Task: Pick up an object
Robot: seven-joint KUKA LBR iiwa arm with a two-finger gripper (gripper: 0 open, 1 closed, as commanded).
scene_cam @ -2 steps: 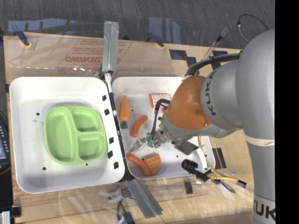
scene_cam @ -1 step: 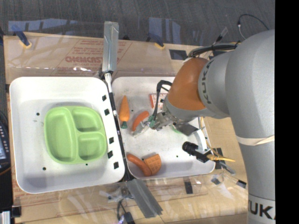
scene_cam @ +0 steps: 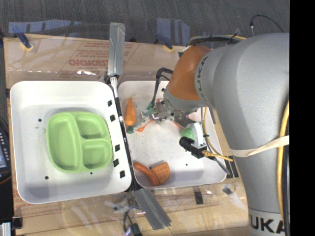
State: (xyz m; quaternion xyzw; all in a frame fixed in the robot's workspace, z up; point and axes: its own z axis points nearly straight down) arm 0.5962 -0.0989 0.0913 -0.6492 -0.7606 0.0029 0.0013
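End effector low beside carrot, fingers unclear.

Dark grey ribbed floor beyond a wooden worktop under clear plastic sheeting, blue tape at its far corners, even overhead light, soft shadows.

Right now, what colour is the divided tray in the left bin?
Light green. The divided tray shows best in the camera view, lying in the white left bin.

Divided plate in left bin; carrot in right bin.
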